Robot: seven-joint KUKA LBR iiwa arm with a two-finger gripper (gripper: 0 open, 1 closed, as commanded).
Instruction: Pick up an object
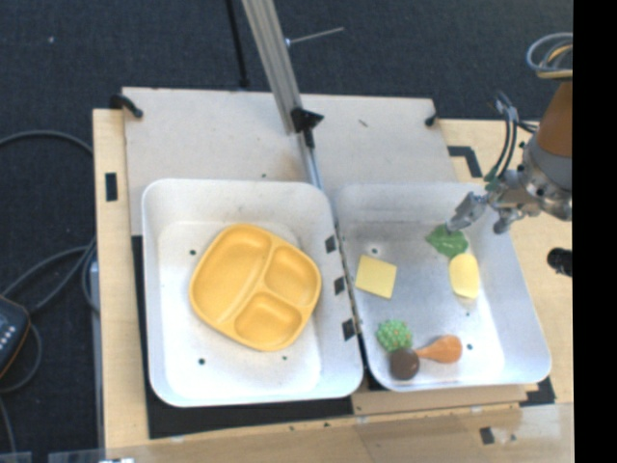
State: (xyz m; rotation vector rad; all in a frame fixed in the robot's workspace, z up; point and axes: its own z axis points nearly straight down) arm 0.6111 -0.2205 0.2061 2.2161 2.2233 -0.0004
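The right bin holds several small items. They are a green leafy piece, a pale yellow oblong piece, a yellow square slice, a green bumpy piece, a dark brown ball and an orange drumstick-shaped piece. My gripper hangs over the bin's upper right part, just above and to the right of the green leafy piece. Its fingers stand open, and nothing shows between them.
The left bin holds a yellow divided plate. A slanted metal pole rises from the back between the bins. The arm's orange band is at the right edge.
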